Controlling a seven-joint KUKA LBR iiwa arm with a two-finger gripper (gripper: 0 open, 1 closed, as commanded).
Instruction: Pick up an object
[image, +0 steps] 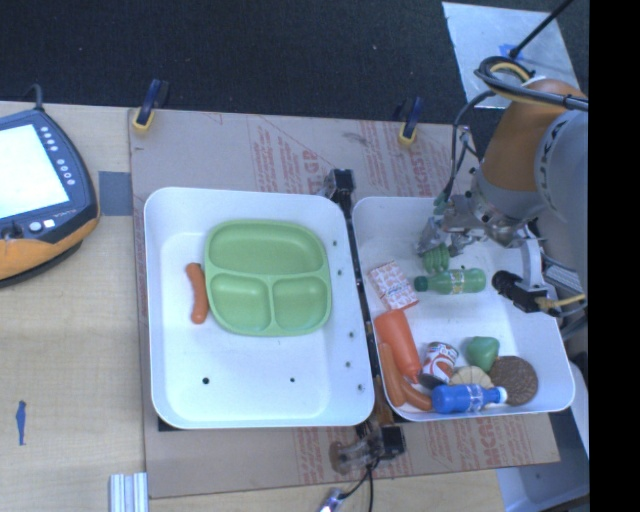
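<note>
My gripper (443, 238) hangs low over the back of the right bin (560, 345). Directly under it is a small green piece (436, 259), and I cannot make out whether that piece is held. Just in front lies a green bottle (455, 282) on its side. A red-and-white checked packet (393, 285) lies to the left of the bottle. Toward the front of the bin sit an orange carrot (398, 340), a small can (440, 358), a green pepper (483, 351), a brown cookie (513, 379) and a blue bottle (465, 399).
The left bin (170, 380) holds a green divided plate (268, 277) and an orange sausage (198, 292) beside it. A control pendant (40, 190) rests on the bench at the far left. The arm's black cables (525, 290) hang over the right bin's right edge.
</note>
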